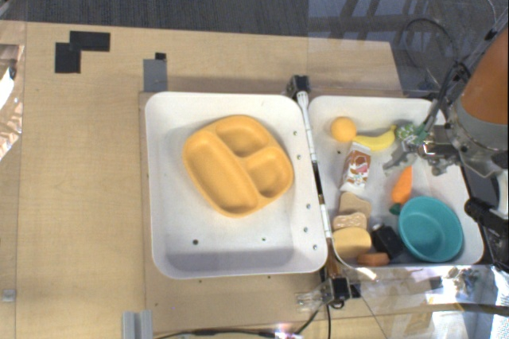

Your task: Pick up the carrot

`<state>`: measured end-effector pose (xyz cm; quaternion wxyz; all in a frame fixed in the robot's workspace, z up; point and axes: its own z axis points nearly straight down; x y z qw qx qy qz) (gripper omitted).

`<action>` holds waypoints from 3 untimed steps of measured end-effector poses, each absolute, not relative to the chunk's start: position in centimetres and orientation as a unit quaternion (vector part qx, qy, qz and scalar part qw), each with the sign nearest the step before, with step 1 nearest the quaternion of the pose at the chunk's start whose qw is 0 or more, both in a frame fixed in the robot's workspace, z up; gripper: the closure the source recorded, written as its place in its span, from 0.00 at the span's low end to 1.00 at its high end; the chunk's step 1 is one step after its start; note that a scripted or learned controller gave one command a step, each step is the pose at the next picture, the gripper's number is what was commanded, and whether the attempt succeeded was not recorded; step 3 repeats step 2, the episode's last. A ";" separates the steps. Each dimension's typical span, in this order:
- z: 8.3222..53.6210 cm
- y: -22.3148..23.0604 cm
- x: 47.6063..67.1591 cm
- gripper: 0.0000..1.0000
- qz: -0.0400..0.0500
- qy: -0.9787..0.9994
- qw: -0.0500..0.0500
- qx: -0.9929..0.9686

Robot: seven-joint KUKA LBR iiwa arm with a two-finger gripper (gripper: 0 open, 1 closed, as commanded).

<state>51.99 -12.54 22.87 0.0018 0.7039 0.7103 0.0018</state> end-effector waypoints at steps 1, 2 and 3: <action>10.4 -15.4 56.8 0.00 0.004 0.747 0.007 0.665; 11.3 -15.1 57.0 1.00 0.006 0.747 0.007 0.664; 11.3 -15.1 57.0 1.00 0.006 0.747 0.007 0.664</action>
